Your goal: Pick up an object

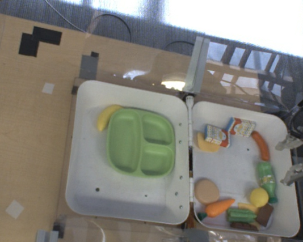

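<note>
Two shallow white bins sit side by side on the wooden desk (24,125); the left bin (121,199) holds a green divided plate (141,143) near its middle, with a yellow banana (106,117) touching the plate's upper-left edge; the right bin (237,160) holds the small items: two little cartons (229,131) toward the upper middle, an orange sausage (261,145) beside them, a green bottle (266,179) along the right side, a yellow lemon (259,196) below it, and a tan round cookie (207,190) and an orange carrot (219,207) at the lower edge; the gripper (298,171) hangs at the right edge of the frame, just outside the right bin's rim, nothing visible between its parts; whether it is released or clenched cannot be told.
</note>
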Robot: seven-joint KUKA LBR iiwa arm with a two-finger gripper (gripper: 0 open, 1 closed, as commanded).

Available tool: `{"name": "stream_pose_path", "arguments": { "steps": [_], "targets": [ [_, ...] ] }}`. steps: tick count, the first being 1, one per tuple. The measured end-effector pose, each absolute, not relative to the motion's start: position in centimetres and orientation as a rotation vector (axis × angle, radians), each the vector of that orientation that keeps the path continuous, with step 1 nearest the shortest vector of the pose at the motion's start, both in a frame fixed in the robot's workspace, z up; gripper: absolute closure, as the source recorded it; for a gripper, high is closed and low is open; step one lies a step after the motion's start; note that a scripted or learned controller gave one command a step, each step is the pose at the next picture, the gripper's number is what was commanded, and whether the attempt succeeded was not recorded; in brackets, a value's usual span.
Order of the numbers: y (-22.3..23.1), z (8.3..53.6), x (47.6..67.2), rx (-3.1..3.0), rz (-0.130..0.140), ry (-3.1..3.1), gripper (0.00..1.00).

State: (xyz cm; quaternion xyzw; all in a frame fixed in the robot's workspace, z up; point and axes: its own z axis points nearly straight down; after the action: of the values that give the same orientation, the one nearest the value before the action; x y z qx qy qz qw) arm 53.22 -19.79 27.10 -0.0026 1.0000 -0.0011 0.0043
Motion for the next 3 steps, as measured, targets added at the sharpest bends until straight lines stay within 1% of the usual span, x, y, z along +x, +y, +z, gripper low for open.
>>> {"name": "stream_pose_path", "arguments": {
  "steps": [1, 2, 3],
  "targets": [
    [-20.3, 16.3, 59.1, 0.146, 0.004, 3.140, 0.00],
    [-20.6, 9.0, 60.1, 0.221, -0.005, 3.117, 0.00],
    [-20.4, 10.5, 60.6, 0.208, -0.008, 3.106, 1.00]
  ]
}}
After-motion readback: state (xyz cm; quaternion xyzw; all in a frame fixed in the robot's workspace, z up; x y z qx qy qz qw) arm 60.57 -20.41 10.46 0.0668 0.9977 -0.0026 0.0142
